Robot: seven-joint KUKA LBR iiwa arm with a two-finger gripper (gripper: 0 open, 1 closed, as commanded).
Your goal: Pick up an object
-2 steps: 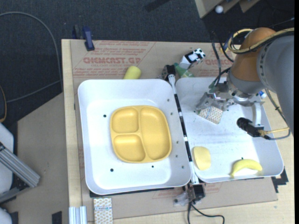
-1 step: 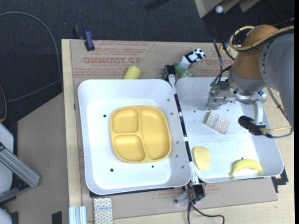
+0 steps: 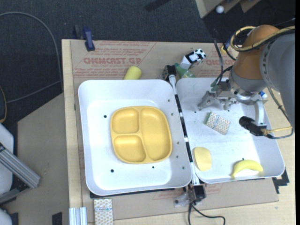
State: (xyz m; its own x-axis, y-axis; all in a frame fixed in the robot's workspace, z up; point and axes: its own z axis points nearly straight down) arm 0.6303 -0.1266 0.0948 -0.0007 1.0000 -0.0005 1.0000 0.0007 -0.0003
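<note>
tray (image 3: 140,134) in left bin (image 3: 91,125) | banana (image 3: 247,168), packet (image 3: 218,123) in right bin (image 3: 267,149)

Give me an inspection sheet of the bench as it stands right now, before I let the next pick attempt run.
Surface: brown bench board bearing the left bin and right bin, side by side.
Job's things: patterned packet, pale yellow piece and yellow banana-shaped toy in the right bin; yellow divided plate in the left bin.
Clutter: yellow cylinder, black-and-white toy and blue clip on the board behind the bins.
Grippers: pincer over the right bin, above the packet; nothing seen between its fingers.
Cables: yellow cable loop at the arm; grey cable on the floor.
Surroundings: dark carpet.
</note>
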